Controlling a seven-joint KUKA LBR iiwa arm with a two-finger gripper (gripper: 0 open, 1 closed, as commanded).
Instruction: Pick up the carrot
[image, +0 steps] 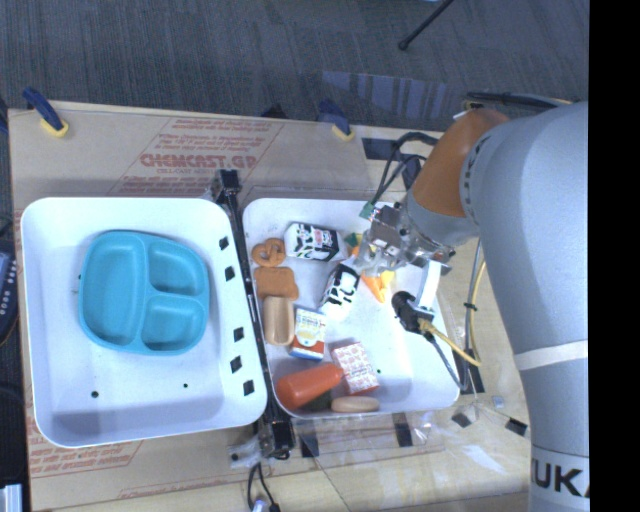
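Carrot (375, 287): a small orange piece in the right bin (432, 392), its long axis apparently running from the pincer (378, 252) toward the bin's near edge, though partly hidden. It lies just below the pincer, possibly touching. The arm (520, 200) reaches in from the right, wrist bent down. Pincer opening cannot be judged.

Two white bins (40, 330), one blue divided plate (145, 292), two cow-patterned cartons (313, 241), one pretzel (267, 252), one carrot (375, 287), one red sausage-like piece (308, 384)
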